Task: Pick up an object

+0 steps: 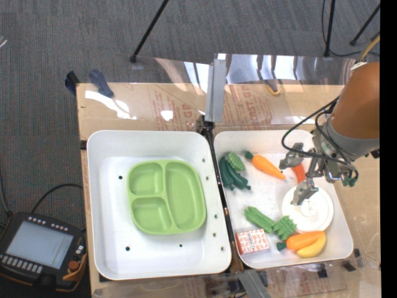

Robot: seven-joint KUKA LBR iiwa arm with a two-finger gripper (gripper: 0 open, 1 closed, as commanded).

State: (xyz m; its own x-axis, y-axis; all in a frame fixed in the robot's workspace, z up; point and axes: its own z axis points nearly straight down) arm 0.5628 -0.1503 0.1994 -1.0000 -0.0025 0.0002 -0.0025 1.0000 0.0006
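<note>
My gripper [296, 179] hangs over the right side of the right bin [267, 136], and its two fingers stand apart, so it is open. A small red-orange piece [299, 172] lies under the gap between them; I cannot tell whether they touch it. Just below is a white round disc [315, 211]. An orange carrot [268, 166] lies left of the gripper. Dark green vegetables [231, 172] sit at the bin's left wall. Lighter green pieces [260, 218], an orange piece [304, 239], a yellow piece [314, 249] and a red-and-white box [252, 241] lie along the front.
The left bin [99, 151] holds a green divided plate [166, 196]. A metal post [214, 92] stands behind the gap between the bins. A teach pendant [37, 247] rests on the floor at the lower left. Cables loop from the arm's wrist [347, 135].
</note>
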